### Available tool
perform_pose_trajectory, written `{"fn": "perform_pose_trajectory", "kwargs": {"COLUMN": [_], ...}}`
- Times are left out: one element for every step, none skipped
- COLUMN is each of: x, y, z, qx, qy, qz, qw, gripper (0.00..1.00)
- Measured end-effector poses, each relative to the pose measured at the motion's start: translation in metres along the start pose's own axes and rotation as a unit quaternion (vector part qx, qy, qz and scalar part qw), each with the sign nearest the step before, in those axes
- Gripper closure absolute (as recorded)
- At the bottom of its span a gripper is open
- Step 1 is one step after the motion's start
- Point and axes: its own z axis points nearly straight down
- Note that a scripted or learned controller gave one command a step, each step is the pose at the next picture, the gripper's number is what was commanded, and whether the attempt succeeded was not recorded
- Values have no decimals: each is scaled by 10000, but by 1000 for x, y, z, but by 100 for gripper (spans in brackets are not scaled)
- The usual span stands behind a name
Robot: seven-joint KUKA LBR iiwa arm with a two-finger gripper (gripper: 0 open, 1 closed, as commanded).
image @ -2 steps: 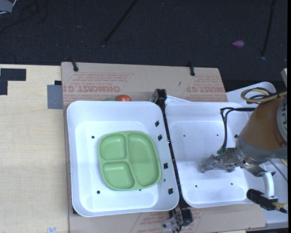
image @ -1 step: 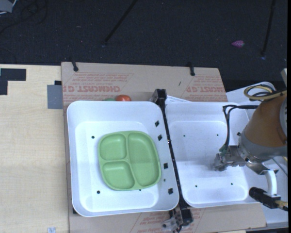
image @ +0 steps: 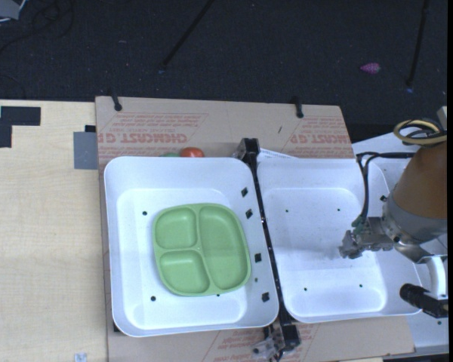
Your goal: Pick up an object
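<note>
1. My pincer [image: 357, 243] is low inside the right bin [image: 309, 202], near this bin's right wall, a little below the middle of its height in the camera view.
2. Whether my pincer is apart or together, I cannot tell: from above it is a small grey and dark shape, and its tip is too small and blurred to read.
3. I see nothing held in it.
4. My arm [image: 426, 191] comes in from the right side and crosses over the right rim of that bin. The wide orange-brown part is just above the wrist.
5. The green plate [image: 201, 249] lies flat in the left bin [image: 128, 202], about in the middle of the floor. It has three compartments, one long on the right and two smaller on the left.
6. The plate is well apart from my pincer, with the black divider [image: 260, 228] between the two bins lying between them.
7. Behind the far rim of the left bin a small red thing [image: 192, 153] sits on the cardboard [image: 211, 127]. It is perhaps round, but the rim hides part of it.
8. Both bins stand on this cardboard, and the cardboard lies on the pale wooden bench [image: 38, 240].
</note>
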Motion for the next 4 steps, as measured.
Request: {"fn": "perform_pose_trajectory", "kwargs": {"x": [-10,-11,39,95], "y": [-2,-1,6,11], "z": [-47,-100,-86,-94], "qx": [-2,-8,20,14], "qy": [-3,-5,13,11], "qz": [18,-8,-23,-29], "qw": [10000,10000,10000,10000], "gripper": [100,100,100,100]}}
